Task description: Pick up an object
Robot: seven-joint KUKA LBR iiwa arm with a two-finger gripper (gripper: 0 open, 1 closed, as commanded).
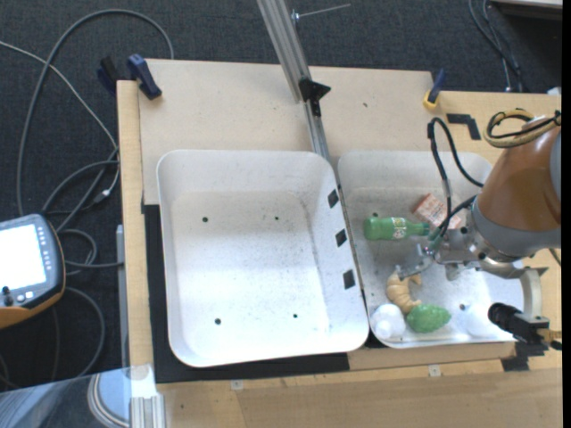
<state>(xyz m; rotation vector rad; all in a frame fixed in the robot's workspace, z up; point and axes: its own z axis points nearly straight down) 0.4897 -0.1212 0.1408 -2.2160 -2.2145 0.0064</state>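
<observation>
While gripper [417, 266] hovers, finger state unclear, green bottle [395, 229] lies flat, long axis left-right, cap seemingly rightward.

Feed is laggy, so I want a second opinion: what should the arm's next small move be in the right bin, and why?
Probably a short straight descent. The gripper sits just above the tan curved toy in the right bin, and nothing shows between its fingers. The green bottle lies further back and the green lump nearer the front rim, so the tan toy looks closest.

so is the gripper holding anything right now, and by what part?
Cannot tell. The gripper sits low in the right bin, just above the tan object and below the green bottle; nothing visibly sits between its fingers.
</observation>
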